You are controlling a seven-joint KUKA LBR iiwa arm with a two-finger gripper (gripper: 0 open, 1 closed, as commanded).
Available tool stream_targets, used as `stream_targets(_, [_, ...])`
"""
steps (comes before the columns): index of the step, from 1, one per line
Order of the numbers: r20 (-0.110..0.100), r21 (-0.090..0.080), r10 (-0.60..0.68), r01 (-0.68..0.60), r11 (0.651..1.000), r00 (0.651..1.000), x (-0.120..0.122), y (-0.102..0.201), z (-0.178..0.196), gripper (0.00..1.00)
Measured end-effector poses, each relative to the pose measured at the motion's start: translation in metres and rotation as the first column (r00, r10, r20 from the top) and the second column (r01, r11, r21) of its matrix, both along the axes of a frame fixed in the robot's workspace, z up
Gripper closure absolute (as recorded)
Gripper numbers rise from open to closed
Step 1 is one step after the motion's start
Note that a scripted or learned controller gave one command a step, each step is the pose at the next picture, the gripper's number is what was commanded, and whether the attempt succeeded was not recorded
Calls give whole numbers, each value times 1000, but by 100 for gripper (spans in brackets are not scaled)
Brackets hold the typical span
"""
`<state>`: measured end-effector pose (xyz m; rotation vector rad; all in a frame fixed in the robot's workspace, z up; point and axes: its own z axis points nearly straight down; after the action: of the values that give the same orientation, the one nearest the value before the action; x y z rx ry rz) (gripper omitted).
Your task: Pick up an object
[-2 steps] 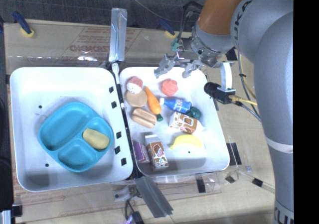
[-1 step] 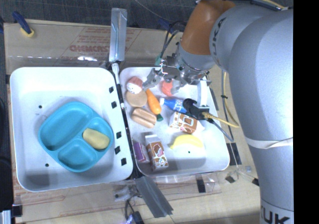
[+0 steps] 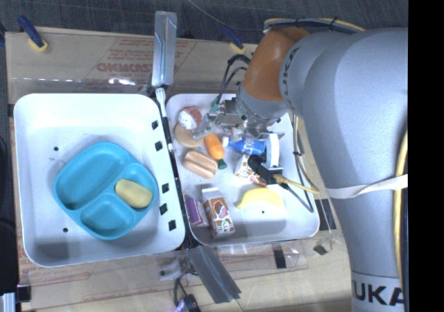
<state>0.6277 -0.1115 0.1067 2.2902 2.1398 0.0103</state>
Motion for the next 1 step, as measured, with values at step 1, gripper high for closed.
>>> stream_targets(1, [7,-11,232,-232,973,973,-3,8,-5,0])
